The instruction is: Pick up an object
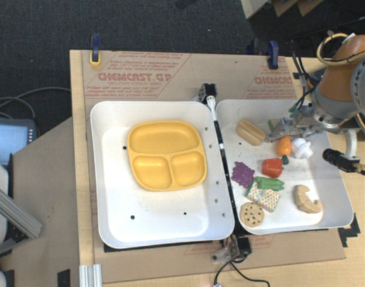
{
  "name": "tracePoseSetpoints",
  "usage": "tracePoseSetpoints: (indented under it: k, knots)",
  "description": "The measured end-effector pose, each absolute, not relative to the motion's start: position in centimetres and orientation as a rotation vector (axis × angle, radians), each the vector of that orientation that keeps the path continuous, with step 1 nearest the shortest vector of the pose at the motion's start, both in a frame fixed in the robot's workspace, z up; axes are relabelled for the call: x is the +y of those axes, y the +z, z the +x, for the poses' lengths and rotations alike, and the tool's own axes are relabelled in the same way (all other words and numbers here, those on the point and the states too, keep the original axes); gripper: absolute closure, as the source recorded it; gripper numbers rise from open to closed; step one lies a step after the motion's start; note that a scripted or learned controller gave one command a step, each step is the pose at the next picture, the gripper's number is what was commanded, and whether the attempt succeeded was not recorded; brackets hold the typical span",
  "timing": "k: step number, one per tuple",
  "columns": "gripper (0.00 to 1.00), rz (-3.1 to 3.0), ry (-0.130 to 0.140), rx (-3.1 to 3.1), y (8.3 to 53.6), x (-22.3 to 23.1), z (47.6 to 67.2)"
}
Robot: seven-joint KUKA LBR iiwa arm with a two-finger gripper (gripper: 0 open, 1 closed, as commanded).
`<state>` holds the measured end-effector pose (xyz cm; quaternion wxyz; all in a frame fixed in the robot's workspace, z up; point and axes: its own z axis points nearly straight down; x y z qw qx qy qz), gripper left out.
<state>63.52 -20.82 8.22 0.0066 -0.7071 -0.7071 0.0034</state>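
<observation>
On the bench, two shallow white bins sit side by side on a brown board printed with red lettering. Left bin [110,208]: holds a yellow divided plate [167,154], three compartments, lying flat toward the bin's upper middle, nothing in it. Right bin [332,214]: holds all the small items. A tan bread roll [250,132] lies near the upper left of this bin. A purple grape cluster [243,174] sits just beside the divider between the bins. A red tomato-like piece [272,167] lies near the centre, with a green pod [270,183] just below it, touching or nearly touching a square cracker [265,197]. A round chocolate-chip cookie [252,214] lies at the lower left, close to the cracker's corner. A tan bitten pastry [306,198] lies apart at the lower right. An orange carrot-like piece [284,145] stands near the upper centre, with a white lumpy object [301,147] just beside it on the right. The arm enters from the right, orange band and grey body over the bin's upper right corner. The gripper [293,130] hangs low over the carrot piece and the white object, just above them in the view. Its metal parts blur against the bin floor; whether anything is clamped, or how the tips stand, cannot be told from here.
</observation>
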Motion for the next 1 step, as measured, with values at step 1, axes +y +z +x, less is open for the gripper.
tracePoseSetpoints:
  k: [1]
  knots:
    - [1.00, -2.221, -0.002, -2.225, 10.39, -20.92, 64.01]
